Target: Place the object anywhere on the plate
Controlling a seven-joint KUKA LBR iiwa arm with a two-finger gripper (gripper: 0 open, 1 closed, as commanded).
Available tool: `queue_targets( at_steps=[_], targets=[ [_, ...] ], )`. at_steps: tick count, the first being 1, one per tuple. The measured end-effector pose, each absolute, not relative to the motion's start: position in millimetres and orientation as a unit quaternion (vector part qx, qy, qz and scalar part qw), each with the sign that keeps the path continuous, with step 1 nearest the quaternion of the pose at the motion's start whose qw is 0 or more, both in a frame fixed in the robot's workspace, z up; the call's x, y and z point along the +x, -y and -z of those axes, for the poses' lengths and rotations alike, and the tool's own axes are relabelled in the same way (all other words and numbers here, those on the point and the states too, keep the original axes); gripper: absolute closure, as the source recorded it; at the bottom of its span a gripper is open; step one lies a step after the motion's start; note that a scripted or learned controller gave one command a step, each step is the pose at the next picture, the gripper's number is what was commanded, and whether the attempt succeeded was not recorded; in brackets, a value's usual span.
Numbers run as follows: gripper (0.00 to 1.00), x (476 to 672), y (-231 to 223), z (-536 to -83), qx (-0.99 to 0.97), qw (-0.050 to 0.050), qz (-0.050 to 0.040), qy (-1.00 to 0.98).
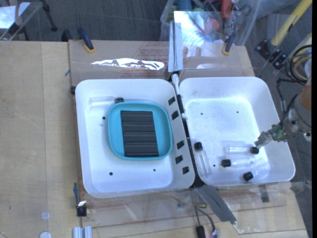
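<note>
A teal square plate (114, 133) lies in the left bin (89, 167). A dark grey ribbed block (139, 133) rests flat on the middle of the plate. My gripper (259, 142) reaches in from the right, low over the right bin (223, 100) near its right wall. Its tip sits just above a clear vial (239, 148) with a black cap. Nothing can be seen held in it. The plate is far to its left, across the divider between the bins.
Three more clear black-capped vials (202, 161) (237, 161) (256, 172) lie along the right bin's front. Another clear tube (101, 102) lies behind the plate in the left bin. A box of clutter (213, 4) stands behind the bins.
</note>
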State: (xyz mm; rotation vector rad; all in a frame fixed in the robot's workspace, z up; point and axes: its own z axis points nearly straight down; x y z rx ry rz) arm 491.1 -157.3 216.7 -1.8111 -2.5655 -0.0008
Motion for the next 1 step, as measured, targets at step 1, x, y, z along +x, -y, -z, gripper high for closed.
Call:
queue_targets(
  at_steps=[1],
  targets=[
    [0.00, 491.1, 157.3, -216.7, -0.577, 0.001, 0.0002, 0.817]
  ],
)
